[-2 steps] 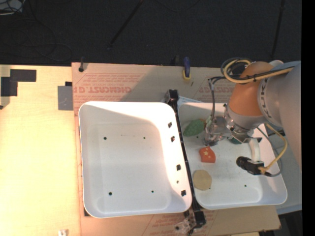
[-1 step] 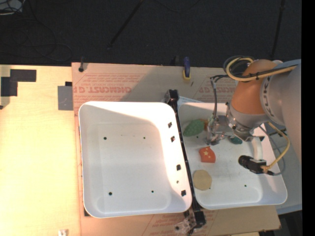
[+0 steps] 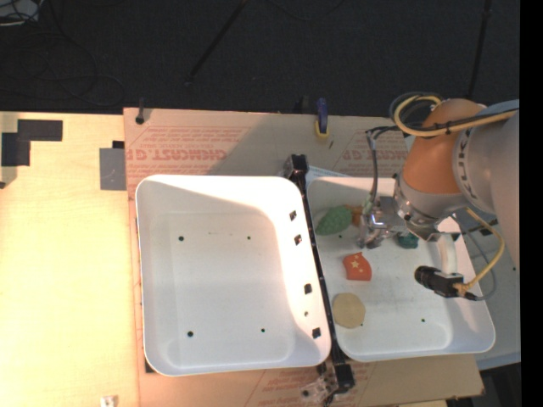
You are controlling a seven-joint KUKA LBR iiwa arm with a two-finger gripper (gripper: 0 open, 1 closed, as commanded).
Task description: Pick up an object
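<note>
The grey, smooth-shelled robot arm [image 3: 495, 155] has a rounded casing with a matte metallic look, paler along its upper edge. Above the wrist sits a broad, glossy orange band [image 3: 434, 155], bulbous like a dome. A yellow cable loop [image 3: 413, 113] arches over the top of the band, with thin black cables running beside it and one black line trailing down the left side. Below the band a darker grey ringed collar narrows toward the small silver metal two-finger gripper [image 3: 372, 231]. A short black cylindrical fitting with a yellow-orange cable end [image 3: 439, 281] hangs from the arm's lower side.
</note>
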